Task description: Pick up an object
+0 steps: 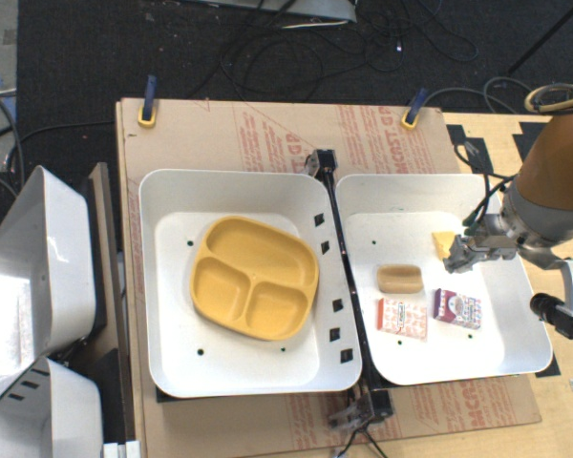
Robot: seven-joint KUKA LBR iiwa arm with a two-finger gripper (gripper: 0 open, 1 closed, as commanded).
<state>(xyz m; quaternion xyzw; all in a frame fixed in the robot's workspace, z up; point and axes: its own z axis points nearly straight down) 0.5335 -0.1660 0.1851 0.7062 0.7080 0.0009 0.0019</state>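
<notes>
gripper low over the right bin, nothing lifted yet

red packet (402,317) and purple packet (456,308) lie near the right bin's (516,356) front edge, tan block (399,279) behind; the gripper (464,252), whose state i cannot tell, hovers beside a yellow piece (444,244) and may nudge it away

A cardboard-covered tabletop (267,132) stands on dark carpeted floor (67,46); black cables (267,51) trail at the far side.
</notes>
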